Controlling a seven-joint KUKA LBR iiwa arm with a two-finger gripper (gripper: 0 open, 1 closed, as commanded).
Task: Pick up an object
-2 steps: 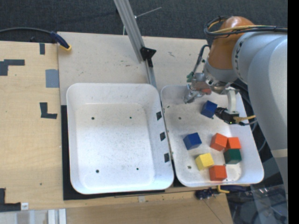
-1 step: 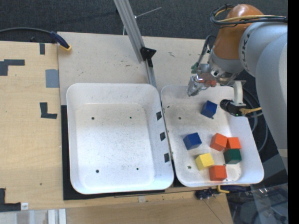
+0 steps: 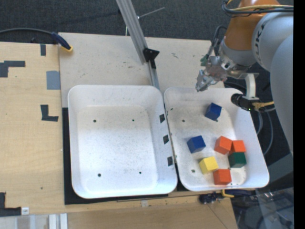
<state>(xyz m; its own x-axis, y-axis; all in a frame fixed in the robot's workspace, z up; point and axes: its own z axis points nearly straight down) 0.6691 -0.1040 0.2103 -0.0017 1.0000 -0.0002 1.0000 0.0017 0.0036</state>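
The jaws (image 3: 204, 82) hover at the right bin's (image 3: 183, 175) 12 o'clock rim, above the tabletop (image 3: 100, 61); whether they are open or closed I cannot tell. One blue cube (image 3: 213, 111) lies just toward 5 o'clock from them. Another blue cube (image 3: 196, 143) sits mid-bin, with the yellow cube (image 3: 208, 164) at its 5 o'clock. Toward 4 o'clock cluster two orange cubes (image 3: 223, 145), a green cube (image 3: 237, 160) and a red cube (image 3: 222, 176). The left bin (image 3: 76, 97) lies at 9 o'clock.

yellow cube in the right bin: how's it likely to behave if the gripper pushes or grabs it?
The yellow cube looks rigid with flat faces, so it should probably slide, not roll. It sits close to an orange cube, so a push may well shove that one too. Its small, blocky shape suggests it is light and unlikely to tip.
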